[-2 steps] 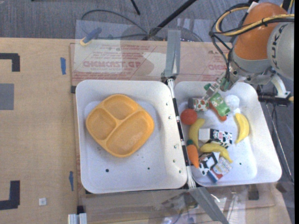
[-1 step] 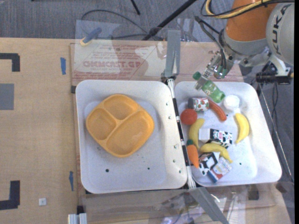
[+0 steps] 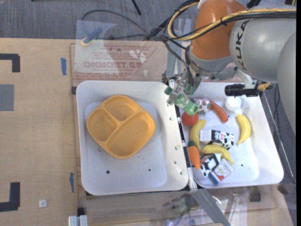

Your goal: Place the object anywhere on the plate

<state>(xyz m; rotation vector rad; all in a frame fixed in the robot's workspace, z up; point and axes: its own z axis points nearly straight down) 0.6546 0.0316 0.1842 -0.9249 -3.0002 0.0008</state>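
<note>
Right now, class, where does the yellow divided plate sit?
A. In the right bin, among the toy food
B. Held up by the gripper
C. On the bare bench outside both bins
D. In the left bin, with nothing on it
D: the yellow plate lies flat in the left bin, its compartments bare, while the toy food sits in the right bin.

One fixed overhead camera, slanting down on both bins (image 3: 164, 182).

Plate (image 3: 120, 125): smooth matt orange plastic, set in a white plastic bin (image 3: 89, 173) with a lightly speckled surface. Bench (image 3: 33, 126): matt cardboard-like brown sheet. Arm shell (image 3: 268, 46): glossy grey.
</note>
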